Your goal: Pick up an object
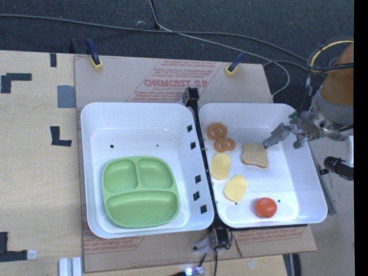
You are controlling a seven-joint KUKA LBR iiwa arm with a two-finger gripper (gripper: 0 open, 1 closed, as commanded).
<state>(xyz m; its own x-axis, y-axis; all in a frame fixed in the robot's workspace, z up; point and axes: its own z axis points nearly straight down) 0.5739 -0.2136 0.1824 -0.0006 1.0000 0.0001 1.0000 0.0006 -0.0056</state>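
A grey robot arm [336, 105] with an orange band reaches in from the right over the right-hand white bin [307, 180], its gripper [286, 135] hanging above the bin's upper right part. The angle hides its fingertips, so whether they are spread or closed cannot be told, and nothing shows between them.

Just left of the gripper lies a slice of toy bread [255, 155]. Further left, by the divider, sits a brown pretzel [221, 137], with two pale yellow pieces [220, 166] [235, 188] below it. A red tomato [265, 207] rests near the bin's front edge.

The left-hand bin [95, 125] holds a green sectioned plate [140, 191], lying flat. Both bins stand on a cardboard sheet [167, 79] clamped to the bench.
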